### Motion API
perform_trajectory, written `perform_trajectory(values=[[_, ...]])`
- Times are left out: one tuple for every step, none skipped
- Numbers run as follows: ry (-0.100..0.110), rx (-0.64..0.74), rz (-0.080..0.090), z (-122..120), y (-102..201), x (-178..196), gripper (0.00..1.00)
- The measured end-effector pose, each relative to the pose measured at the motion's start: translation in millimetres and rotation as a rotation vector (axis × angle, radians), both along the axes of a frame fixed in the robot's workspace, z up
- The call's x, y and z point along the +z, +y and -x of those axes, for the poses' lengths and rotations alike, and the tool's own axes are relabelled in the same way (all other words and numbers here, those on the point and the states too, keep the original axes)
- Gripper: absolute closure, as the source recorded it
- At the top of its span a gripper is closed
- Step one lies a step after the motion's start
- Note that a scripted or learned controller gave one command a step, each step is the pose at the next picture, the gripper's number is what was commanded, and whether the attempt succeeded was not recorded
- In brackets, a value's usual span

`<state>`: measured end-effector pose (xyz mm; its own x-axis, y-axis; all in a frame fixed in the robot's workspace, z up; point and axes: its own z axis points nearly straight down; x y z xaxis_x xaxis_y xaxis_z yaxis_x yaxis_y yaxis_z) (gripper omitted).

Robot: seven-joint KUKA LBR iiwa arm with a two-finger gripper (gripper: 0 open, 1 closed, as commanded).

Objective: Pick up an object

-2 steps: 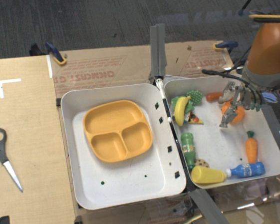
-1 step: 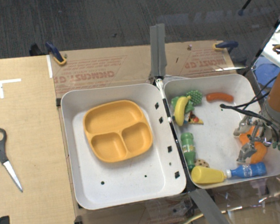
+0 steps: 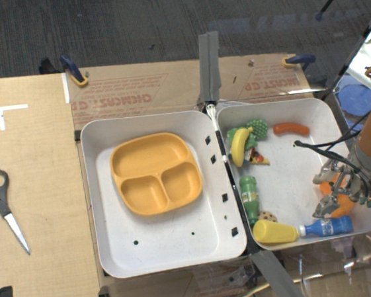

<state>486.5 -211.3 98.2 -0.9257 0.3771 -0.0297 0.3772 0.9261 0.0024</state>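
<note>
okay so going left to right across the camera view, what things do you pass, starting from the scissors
scissors → yellow divided plate in the left bin → banana → orange sausage in the right bin → gripper, over an orange object at that bin's right side.
</note>
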Motion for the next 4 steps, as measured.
perform_trajectory(values=[[0.003,-0.066,-0.004,0.6,17.7,-1.1,0.00],[0.026,-0.215,-0.012,7.9,33.4,-6.7,0.00],[0.025,-0.369,-0.013,-73.8,52.5,-6.5,0.00],[0.026,-0.584,-0.017,-20.1,6.5,-6.7,0.00]])
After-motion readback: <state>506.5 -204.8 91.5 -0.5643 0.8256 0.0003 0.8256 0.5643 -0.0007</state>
